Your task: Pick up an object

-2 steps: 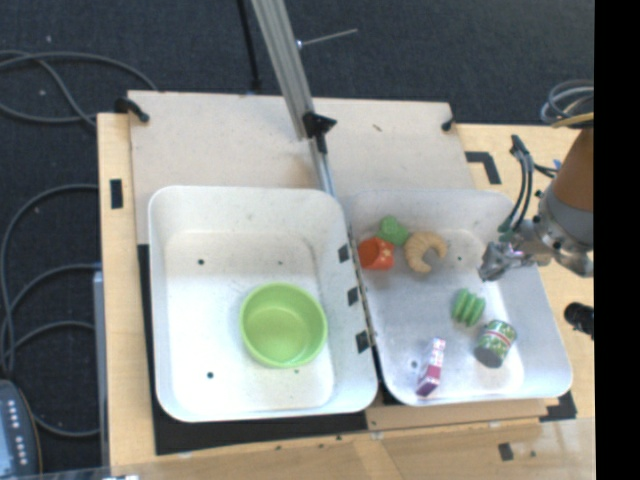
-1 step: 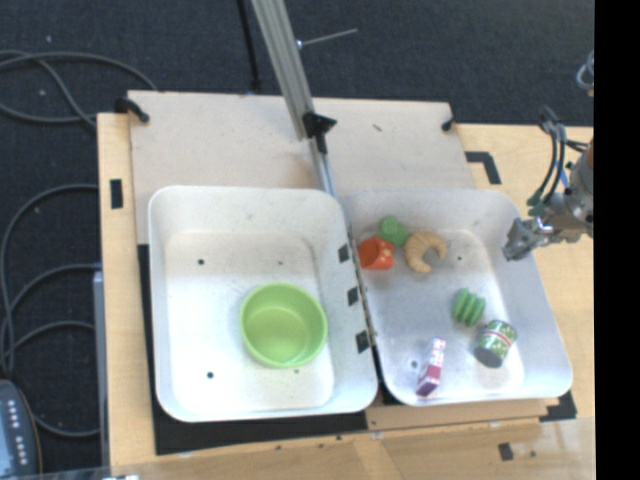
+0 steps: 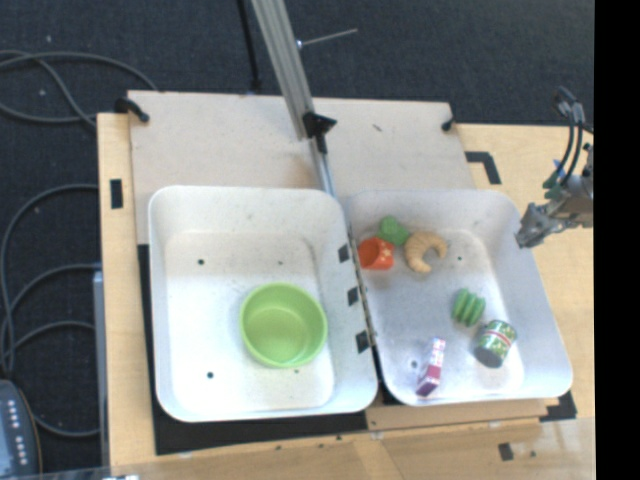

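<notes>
The gripper [image 3: 530,230] hangs at the right bin's [image 3: 540,298] outer rim; its grip state is unclear. A croissant [image 3: 426,251] lies well inside the bin.

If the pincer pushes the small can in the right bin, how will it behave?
The small can seems to lie tilted on its side, so it will probably roll. Its rounded wall may slip between fingers. It looks small, so likely light.
</notes>
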Tool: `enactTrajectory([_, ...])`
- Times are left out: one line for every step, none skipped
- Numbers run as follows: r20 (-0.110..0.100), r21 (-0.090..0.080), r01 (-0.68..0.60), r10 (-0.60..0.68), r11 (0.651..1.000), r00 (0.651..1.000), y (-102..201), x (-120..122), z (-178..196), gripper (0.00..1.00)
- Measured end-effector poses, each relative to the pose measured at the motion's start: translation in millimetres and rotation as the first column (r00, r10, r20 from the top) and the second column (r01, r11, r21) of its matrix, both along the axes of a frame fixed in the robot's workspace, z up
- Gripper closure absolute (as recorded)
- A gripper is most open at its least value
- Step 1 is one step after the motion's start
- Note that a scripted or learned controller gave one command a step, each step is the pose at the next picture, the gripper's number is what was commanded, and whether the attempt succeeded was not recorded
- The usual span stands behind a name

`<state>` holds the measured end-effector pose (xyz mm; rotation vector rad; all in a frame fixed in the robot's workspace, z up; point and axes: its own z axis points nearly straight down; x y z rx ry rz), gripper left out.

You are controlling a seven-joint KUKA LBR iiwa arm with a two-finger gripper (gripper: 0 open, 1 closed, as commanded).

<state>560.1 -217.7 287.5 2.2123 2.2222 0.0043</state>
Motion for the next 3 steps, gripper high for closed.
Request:
enactTrajectory([-0.005,0.001,0.0,0.0,1.0,1.0,51,-18,-7,1.0])
enactTrajectory([-0.005,0.002,-0.002,0.002,1.0,1.0,109,-30,-17,1.0])
enactTrajectory([-0.006,0.002,-0.001,0.001,1.0,1.0,155,-44,-27,1.0])
